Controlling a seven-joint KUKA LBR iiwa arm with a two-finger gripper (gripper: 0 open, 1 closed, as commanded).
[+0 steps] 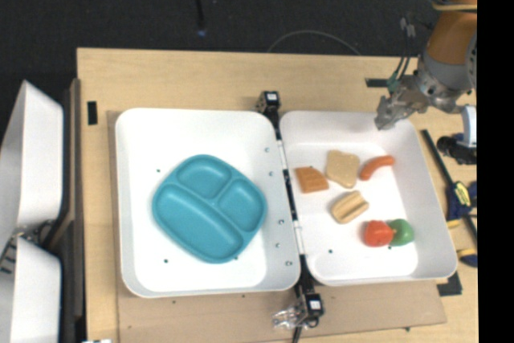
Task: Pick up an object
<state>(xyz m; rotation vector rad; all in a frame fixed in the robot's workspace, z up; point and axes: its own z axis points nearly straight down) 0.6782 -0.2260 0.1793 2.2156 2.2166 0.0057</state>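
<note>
Hovering over the right bin (430, 253), the pincer (389, 116) seemingly carries nothing.

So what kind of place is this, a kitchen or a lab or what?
Most likely a robotics lab, not a kitchen: a robot arm reaches over a wooden bench with two white bins, one holding a teal divided plate, the other toy food.

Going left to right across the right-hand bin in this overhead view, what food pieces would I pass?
Orange wedge-shaped slice → tan bread-like square → orange-red sausage-shaped piece → green round piece.
</note>
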